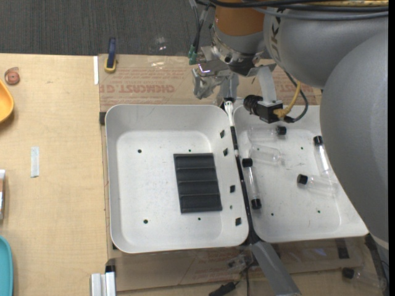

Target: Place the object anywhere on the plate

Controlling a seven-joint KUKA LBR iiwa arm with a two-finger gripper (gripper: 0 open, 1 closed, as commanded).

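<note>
A black ribbed rectangular plate (pixel 197 182) lies flat in the middle of the left white bin (pixel 123 165). Several clear plastic tubes with black caps lie in the right bin (pixel 290 224): one (pixel 250 180) along its left wall, one (pixel 322 158) near the right side, and another (pixel 268 156) towards the back. My gripper (pixel 208 86) hangs above the back edge where the two bins meet, behind both the plate and the tubes. I see nothing held in it.
The big grey arm (pixel 345 73) covers the right bin's upper right. Cardboard (pixel 148 82) lies behind the bins, with a blue clamp (pixel 111 53) on it. At the left edge of the wooden bench sit an orange object (pixel 4 103) and a teal one (pixel 4 267).
</note>
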